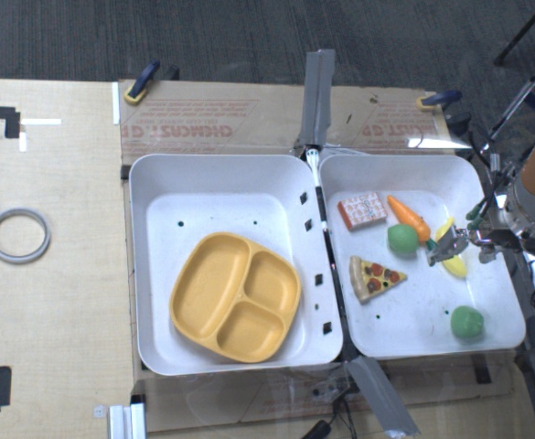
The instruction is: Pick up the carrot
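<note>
The orange carrot [408, 216] lies slanted in the right bin [413, 323], at its upper middle, with its lower tip touching a green ball [401, 239]. My gripper [454, 247] reaches in from the right and hangs low just right of the carrot's lower end. It looks open and straddles a yellow toy fruit [455, 263], not the carrot. The carrot is free of the gripper.
The right bin also holds a red-and-white block [363, 210], a pizza slice [375, 277] and a second green ball [467, 322]. A yellow divided plate [238, 295] sits in the left bin [157, 245]. A tape roll [16, 235] lies on the bench at left.
</note>
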Robot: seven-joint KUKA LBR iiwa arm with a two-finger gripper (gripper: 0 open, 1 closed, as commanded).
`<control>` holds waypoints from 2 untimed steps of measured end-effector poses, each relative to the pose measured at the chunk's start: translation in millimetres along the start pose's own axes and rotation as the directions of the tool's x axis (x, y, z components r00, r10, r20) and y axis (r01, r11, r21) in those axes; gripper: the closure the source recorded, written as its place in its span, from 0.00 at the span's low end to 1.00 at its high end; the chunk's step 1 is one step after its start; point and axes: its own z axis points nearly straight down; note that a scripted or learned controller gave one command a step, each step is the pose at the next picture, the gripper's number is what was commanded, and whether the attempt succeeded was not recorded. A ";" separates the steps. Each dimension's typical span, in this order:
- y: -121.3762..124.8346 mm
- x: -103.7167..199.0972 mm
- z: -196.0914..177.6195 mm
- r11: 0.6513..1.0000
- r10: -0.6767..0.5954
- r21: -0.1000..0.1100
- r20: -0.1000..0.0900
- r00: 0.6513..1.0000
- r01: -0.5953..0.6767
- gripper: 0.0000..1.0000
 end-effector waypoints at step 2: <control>0.7 -0.4 -8.3 1.000 0.001 0.001 0.000 1.000 -0.001 1.00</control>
